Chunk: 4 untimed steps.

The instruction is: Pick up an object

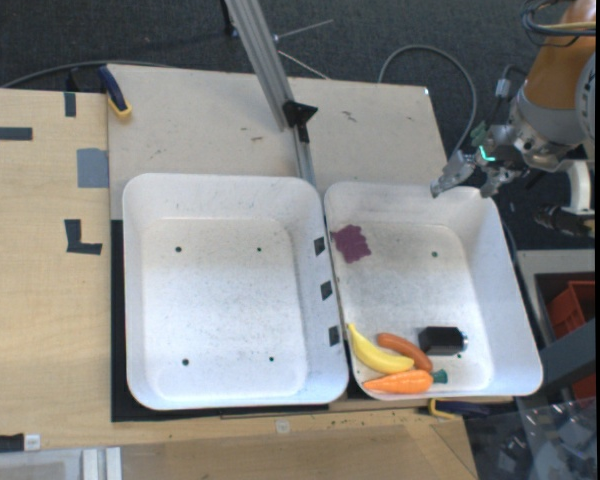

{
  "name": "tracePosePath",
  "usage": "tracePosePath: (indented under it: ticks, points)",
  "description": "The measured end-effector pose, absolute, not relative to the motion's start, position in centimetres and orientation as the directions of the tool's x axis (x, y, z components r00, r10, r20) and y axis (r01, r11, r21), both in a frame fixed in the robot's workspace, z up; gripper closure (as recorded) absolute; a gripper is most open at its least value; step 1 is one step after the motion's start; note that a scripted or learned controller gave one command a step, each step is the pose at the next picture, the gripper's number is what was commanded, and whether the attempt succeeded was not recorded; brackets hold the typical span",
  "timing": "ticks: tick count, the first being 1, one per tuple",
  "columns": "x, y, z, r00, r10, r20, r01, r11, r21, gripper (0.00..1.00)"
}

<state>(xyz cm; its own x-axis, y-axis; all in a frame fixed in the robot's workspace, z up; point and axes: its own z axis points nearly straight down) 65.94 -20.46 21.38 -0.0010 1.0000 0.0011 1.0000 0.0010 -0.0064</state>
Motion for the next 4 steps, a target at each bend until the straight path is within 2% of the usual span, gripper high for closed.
tracePosePath:
  ticks: [1,2,3,4]
  points:
    - [66.0,-20.5,21.7,-0.002,1.0,-0.001,1.0,0.002,-0.002,0.0]
    - [65.1,-21.0,16.0,-0.001,1.0,0.0,1.0,0.001,-0.007,0.0]
    - [65.1,-20.6,9.5,-0.002,1.0,0.001,1.0,0.002,-0.008,0.0]
    - [65.0,-20.5,8.8,-0.003,1.0,-0.001,1.0,0.003,-0.003,0.0]
